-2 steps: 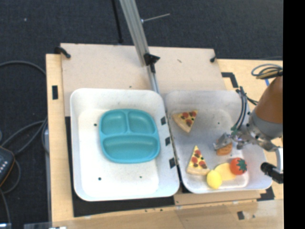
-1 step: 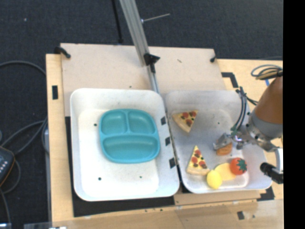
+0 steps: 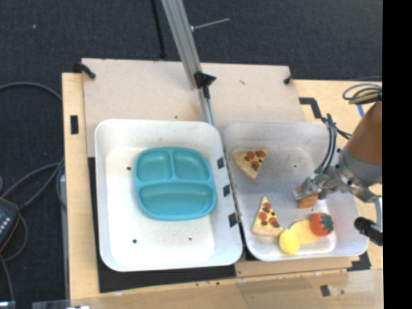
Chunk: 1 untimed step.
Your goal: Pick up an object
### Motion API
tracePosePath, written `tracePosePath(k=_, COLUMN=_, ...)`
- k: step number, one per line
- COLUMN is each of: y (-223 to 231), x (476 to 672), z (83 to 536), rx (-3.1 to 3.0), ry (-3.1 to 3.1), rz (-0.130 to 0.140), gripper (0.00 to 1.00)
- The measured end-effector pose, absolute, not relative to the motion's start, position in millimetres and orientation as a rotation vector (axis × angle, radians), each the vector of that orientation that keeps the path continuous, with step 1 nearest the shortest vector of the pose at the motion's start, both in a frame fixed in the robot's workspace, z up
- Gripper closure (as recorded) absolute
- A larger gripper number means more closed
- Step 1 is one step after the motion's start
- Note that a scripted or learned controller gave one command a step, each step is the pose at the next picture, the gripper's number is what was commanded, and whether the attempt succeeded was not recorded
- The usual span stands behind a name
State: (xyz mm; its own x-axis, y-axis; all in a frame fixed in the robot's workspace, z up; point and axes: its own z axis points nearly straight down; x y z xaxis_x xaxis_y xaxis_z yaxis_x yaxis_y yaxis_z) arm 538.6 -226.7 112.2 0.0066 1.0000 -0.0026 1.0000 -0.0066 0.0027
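At centre left of the frame the left shallow white plastic bin (image 3: 116, 172) is seen, and in it a turquoise divided plastic plate (image 3: 174, 183) is lying flat, well apart from any action. Moving right, the right white bin (image 3: 277, 137) is reached, where the candidates are gathered: a toy pizza slice with red toppings (image 3: 250, 162) near the upper left of that bin, a second toy pizza slice (image 3: 266, 217) lower down, and along the lower edge a yellow lemon-shaped toy (image 3: 290, 241) touching a pale yellow piece, with a red toy tomato with a green top (image 3: 321, 224) just beside them. At right of centre the two-finger gripper (image 3: 309, 192) is seen low in the bin, carried by the grey arm with its orange band (image 3: 368, 140) entering from the right edge. A small orange object (image 3: 308, 201) is lying right at the gripper tips, so the grasping step is judged to be in hand. Whether the jaws are spread or closed on it cannot be told; the tips are too small and blurred, and contact is not certain. A firm closure on the orange piece, then a straight lift clear of the tomato, would be called for next.
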Motion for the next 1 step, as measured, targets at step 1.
tracePosePath(k=1, y=-220.4, x=534.2, z=166.1, rx=2.214, ry=2.22, rz=0.003, gripper=1.0)
